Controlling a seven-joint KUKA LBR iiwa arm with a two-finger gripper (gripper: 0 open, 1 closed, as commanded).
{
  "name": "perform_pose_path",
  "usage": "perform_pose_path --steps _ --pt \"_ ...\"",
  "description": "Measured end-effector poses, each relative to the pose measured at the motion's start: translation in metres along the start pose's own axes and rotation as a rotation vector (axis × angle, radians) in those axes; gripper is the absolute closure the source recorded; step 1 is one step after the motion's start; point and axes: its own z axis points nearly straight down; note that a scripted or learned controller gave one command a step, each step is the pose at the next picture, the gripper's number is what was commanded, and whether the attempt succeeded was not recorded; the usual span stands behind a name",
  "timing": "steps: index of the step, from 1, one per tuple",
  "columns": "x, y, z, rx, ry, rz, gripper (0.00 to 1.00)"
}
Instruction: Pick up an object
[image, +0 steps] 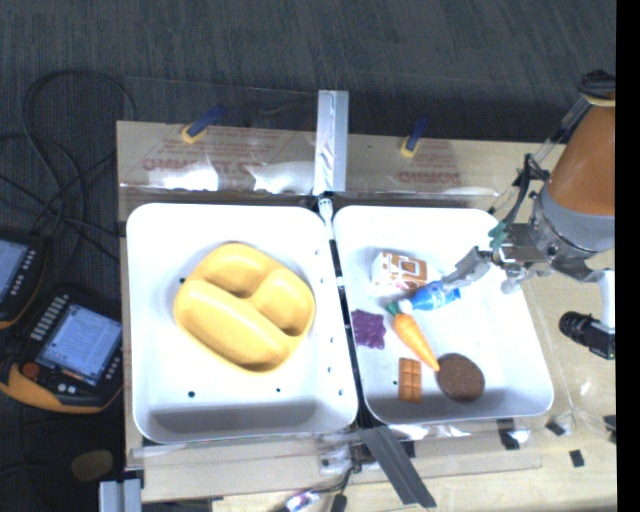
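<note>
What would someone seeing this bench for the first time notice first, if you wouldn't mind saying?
The big yellow bread-like lump that takes up much of the left bin draws the eye first. Next comes the cluster of small items in the right bin: an orange carrot, a purple piece and a brown disc. The pincer reaches in from the right, over a blue object.

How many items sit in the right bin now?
6: white box at the back, blue bottle beside it under the gripper, purple grapes left, carrot centre, orange bar and brown disc in front. More may be hidden.
</note>
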Motion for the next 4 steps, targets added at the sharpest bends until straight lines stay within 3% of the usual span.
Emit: perform_pose_path --steps 1,2,3,4 --pt "0.024 -0.041 0.165 0.000 0.001 0.032 0.00" --pt "0.024 -0.041 0.158 0.004 0.003 0.034 1.00" --pt "0.015 -0.037 0.173 -0.012 0.002 0.085 1.00" --pt "0.052 0.002 0.080 0.000 -0.002 0.109 1.00"
